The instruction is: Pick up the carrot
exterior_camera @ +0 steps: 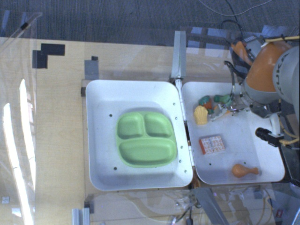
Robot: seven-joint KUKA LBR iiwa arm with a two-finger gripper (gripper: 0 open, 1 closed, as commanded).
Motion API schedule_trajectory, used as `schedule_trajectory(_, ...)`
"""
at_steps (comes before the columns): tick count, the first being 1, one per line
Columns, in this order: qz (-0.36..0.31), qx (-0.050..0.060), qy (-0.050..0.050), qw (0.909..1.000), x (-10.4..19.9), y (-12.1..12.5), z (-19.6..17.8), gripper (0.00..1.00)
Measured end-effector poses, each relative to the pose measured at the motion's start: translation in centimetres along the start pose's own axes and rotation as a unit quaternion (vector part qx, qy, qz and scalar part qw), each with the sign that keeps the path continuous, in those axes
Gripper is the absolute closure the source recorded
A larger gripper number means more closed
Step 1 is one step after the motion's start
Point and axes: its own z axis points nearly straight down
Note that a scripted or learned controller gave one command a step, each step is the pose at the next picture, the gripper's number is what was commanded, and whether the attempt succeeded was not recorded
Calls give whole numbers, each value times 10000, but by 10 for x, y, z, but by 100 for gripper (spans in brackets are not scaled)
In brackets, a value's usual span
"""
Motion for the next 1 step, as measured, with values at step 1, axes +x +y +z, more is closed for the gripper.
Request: schedule_trajectory(1, -23, -33, -7, 10000, 1, 3, -13, 100)
